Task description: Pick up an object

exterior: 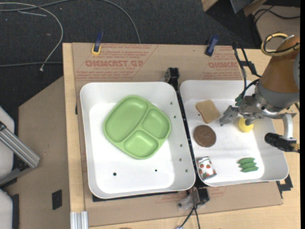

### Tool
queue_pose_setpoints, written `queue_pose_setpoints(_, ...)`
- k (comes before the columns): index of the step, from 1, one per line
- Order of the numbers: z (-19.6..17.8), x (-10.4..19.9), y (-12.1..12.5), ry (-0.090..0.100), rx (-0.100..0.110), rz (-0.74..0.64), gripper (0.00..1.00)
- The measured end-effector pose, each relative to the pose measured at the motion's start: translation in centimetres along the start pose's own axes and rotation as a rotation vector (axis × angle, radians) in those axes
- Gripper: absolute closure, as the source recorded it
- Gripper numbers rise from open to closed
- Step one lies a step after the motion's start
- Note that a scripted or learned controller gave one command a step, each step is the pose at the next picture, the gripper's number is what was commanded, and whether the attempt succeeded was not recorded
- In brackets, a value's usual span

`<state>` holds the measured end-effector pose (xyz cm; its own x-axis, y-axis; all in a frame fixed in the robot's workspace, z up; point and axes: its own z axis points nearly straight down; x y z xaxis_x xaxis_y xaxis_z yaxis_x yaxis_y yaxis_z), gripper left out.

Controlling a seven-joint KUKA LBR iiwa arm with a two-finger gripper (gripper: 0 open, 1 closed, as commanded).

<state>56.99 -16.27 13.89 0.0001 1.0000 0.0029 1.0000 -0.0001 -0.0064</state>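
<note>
The right bin [274, 168] holds several small items: a tan slice of bread [208, 109], a round brown patty [205, 135], a small can [205, 168] lying by the front left corner, a green pea pod [248, 164] and a yellow piece [245, 124]. My gripper [237, 116] hangs over the middle of this bin, to the right of the bread. Its fingers are spread open with nothing between them. The yellow piece sits just below its right finger and is partly hidden by it.
The left bin [95, 171] carries a green divided plate [137, 126]. A black clamp [172, 74] sits at the back between the bins. The arm's grey and orange body [281, 80] covers the right bin's back right corner.
</note>
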Motion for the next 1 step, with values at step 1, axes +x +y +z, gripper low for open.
queue_pose_setpoints(1,-1.42,-0.04,0.18,-0.001,-0.007,0.0,1.0)
